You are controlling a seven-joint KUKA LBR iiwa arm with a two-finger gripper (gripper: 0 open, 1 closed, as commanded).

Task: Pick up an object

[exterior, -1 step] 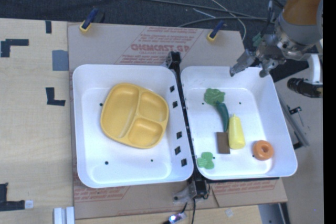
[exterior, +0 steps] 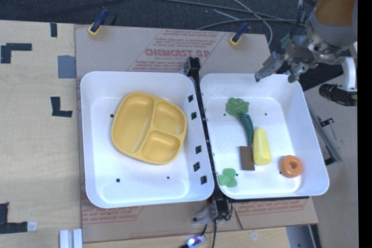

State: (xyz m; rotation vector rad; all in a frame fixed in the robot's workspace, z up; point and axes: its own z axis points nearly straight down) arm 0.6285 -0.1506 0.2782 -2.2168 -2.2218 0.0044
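Two white bins (exterior: 93, 142) sit on cardboard (exterior: 174, 52) printed "CHEMCAST GP"; jaws spread, holding nothing, with the yellow corn (exterior: 261, 147) well below them.

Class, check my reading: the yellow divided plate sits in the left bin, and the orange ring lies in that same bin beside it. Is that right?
Not quite. The yellow divided plate does sit in the left bin, but the orange ring lies in the right bin, near its lower right corner, as the camera view shows.
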